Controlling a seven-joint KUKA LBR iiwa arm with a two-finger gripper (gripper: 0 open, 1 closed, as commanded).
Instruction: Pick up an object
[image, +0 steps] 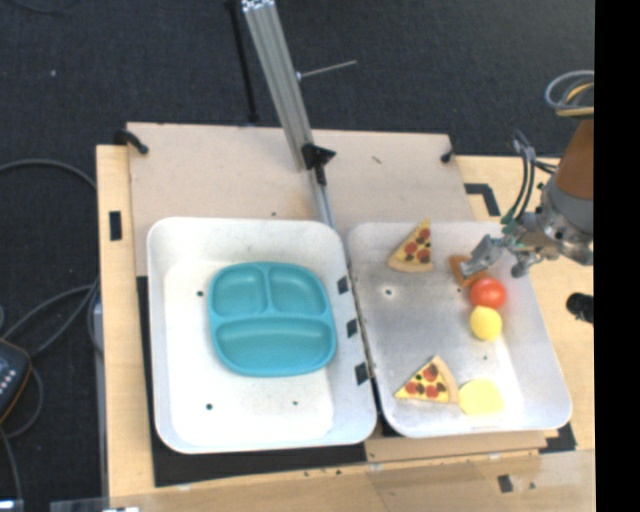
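The right bin (400, 320) holds several toy foods. A pizza slice (412, 248) lies at its far side and a second pizza slice (428, 381) near the front. A red tomato (488, 293) sits beside a yellow lemon (485, 323), and a flat yellow piece (481, 397) lies at the front right. A small brown item (459, 269) rests just left of the tomato. My gripper (502, 260) hovers over the bin's far right part, just above the tomato and the brown item. Its fingers stand open with nothing between them.
The left bin (180, 400) carries a teal divided plate (271, 319). A slanted metal post (285, 85) rises behind the bins. The arm's wrist and cables (565, 190) hang over the right bin's right edge.
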